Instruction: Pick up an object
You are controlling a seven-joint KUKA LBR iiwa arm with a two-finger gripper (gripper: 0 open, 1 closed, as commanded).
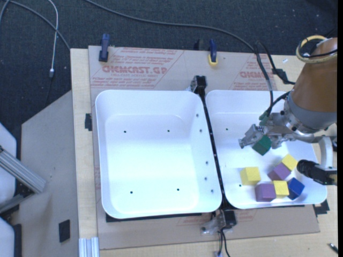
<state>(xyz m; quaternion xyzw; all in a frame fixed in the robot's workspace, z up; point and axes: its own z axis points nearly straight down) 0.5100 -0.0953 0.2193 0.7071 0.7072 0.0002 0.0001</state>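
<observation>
The grey arm (316, 90) with its orange band reaches in from the right, over the right bin (236, 103); its gripper (257, 139) hangs above the white floor of that bin; a small green block (262, 145) sits right at the gripper tips, and it looks like the block is pinched between the fingers, clenched tight on it; the block seems to be lifted a little off the floor, though I can't be sure from up here.

The other blocks lie in a little heap near the front right corner of the same bin; there is a yellow block (250, 175) on the left of the heap; a purple block (265, 191) is at the front; another yellow block (281, 188) sits just beside it; a blue block (295, 188) is at the far right; a second purple block (280, 171) and a third yellow block (289, 162) lie behind them; the green block is near them but apart from the heap.

The left bin (107, 159) sits beside the right one on the desk (80, 90).

I think the arm is at the grab-and-lift step; the pick looks nearly done; next the arm needs to go straight up, slow and steady, so the green block doesn't slip out or bump the heap.
</observation>
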